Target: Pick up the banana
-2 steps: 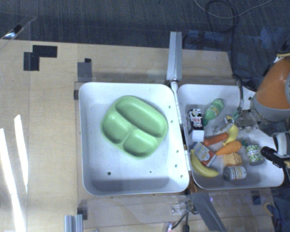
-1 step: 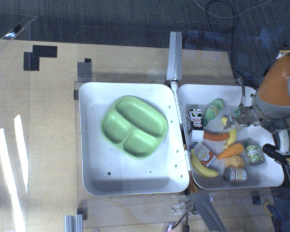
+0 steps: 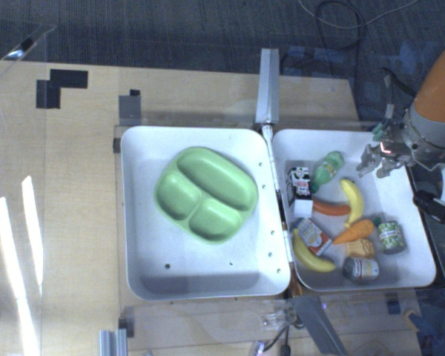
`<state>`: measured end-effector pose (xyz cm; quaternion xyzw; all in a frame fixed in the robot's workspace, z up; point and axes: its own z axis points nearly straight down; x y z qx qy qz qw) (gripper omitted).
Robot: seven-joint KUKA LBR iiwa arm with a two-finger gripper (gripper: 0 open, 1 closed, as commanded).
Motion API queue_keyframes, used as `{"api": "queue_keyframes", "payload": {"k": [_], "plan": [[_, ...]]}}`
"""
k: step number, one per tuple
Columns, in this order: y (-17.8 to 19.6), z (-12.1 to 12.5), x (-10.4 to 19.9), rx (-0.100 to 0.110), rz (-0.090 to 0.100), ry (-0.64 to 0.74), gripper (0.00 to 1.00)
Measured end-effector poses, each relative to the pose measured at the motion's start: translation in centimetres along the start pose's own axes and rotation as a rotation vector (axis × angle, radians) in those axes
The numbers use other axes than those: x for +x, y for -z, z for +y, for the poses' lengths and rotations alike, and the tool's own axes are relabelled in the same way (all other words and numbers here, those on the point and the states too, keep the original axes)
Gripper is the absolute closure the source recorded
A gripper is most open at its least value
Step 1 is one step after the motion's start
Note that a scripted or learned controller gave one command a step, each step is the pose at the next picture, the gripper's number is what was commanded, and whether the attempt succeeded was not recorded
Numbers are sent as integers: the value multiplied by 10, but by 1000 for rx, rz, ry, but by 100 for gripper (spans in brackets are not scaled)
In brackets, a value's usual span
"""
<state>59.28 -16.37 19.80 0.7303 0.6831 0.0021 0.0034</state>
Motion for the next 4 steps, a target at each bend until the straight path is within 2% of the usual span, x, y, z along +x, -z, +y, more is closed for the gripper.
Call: {"api": "queue_keyframes", "payload": {"k": [1, 2, 3, 4], "plan": [[0, 0, 0, 1, 0, 1, 0], [-110, -19, -18, 2, 1, 109, 0], [-97, -16, -17, -5, 2, 110, 100], [1, 71, 28, -1, 0, 72, 100]]}}
